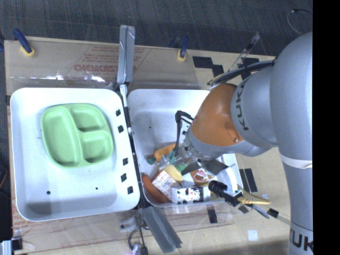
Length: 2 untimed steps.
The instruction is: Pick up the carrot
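Bench, left bin (32, 195) — green tray (77, 133), right bin (154, 102) — carrot (162, 153), pincer (178, 158) state unclear

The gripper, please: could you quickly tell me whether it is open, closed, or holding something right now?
Gripper: cannot be told; it is down among the items in the right bin, beside the carrot.

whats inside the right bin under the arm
The right bin holds a pile near its front: an orange carrot, a yellow piece, a cow-patterned carton and a reddish item. The arm covers the bin's right side.
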### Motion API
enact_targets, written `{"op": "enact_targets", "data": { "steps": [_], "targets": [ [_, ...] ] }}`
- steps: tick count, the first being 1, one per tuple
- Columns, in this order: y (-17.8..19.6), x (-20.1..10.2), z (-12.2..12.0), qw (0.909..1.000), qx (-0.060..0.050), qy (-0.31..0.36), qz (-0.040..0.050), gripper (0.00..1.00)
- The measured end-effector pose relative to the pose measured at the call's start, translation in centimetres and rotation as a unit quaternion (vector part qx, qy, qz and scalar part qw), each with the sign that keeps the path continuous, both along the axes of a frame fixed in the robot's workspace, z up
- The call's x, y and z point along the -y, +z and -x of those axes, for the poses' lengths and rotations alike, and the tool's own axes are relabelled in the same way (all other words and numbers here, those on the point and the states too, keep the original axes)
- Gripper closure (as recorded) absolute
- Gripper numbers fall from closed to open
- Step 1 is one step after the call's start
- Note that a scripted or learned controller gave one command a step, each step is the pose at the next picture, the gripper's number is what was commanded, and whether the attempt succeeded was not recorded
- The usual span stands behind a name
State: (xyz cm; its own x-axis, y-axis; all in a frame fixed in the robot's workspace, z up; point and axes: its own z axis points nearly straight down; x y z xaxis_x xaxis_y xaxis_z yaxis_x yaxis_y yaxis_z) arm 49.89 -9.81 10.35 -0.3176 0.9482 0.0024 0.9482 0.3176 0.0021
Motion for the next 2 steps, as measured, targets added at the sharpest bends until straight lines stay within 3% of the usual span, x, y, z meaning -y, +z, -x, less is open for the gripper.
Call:
{"op": "enact_targets", "data": {
  "steps": [1,2],
  "targets": [
    [8.86,-6.23,-4.00,1.0000,-0.001,-0.003,0.0012,1.00],
    [8.84,-6.21,-3.99,1.0000,-0.001,-0.003,0.0013,0.00]
  ]
}}
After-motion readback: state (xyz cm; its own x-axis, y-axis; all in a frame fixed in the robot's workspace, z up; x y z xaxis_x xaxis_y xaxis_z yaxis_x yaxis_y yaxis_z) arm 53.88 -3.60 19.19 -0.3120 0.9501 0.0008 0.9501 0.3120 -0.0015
